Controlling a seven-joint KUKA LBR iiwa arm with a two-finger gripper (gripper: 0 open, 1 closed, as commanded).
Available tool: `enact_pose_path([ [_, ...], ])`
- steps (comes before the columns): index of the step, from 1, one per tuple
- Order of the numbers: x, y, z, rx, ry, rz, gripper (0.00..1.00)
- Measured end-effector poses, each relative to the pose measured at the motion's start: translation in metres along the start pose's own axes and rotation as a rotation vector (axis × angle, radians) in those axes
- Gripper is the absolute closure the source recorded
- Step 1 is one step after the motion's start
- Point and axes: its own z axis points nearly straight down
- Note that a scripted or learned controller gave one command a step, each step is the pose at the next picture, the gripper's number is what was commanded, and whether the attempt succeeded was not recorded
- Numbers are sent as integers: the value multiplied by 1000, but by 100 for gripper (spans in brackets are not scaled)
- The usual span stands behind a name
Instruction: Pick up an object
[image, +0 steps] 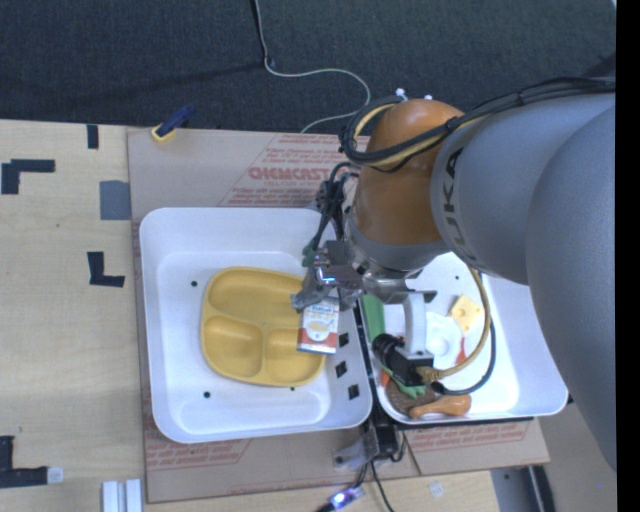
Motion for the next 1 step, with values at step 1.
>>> enact_pose_path([
  [1,2,4,2,1,-1,1,100],
])
